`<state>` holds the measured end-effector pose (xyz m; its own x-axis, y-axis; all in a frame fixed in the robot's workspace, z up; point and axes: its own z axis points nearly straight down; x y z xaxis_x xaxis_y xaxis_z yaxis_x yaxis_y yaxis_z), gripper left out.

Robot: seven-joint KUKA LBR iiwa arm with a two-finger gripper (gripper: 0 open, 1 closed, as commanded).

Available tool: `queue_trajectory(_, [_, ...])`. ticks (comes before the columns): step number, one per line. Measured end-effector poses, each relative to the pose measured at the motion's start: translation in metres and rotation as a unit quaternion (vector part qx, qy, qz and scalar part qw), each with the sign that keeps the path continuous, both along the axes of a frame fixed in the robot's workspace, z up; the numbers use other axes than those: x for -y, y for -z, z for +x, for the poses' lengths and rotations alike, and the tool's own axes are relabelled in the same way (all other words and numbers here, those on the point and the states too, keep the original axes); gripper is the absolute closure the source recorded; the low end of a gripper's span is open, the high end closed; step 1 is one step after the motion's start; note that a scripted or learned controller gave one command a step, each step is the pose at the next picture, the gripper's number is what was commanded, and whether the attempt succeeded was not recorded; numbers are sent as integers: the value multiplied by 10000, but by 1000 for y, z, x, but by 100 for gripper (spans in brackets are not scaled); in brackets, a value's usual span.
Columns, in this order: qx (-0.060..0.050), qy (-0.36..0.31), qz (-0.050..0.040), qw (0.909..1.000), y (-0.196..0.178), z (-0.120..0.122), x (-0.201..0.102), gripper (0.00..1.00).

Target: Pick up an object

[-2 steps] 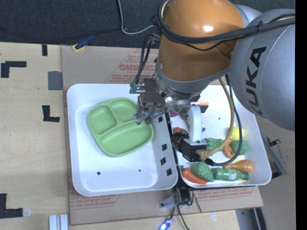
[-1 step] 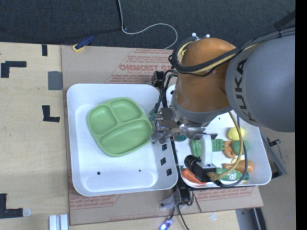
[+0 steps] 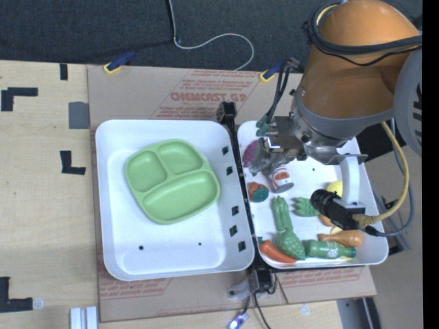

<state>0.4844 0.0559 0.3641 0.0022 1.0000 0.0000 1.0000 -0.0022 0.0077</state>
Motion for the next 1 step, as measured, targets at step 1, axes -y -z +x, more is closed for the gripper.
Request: queue_trajectory(1, [-25,-21,2,10000,-39,0,-1,100])
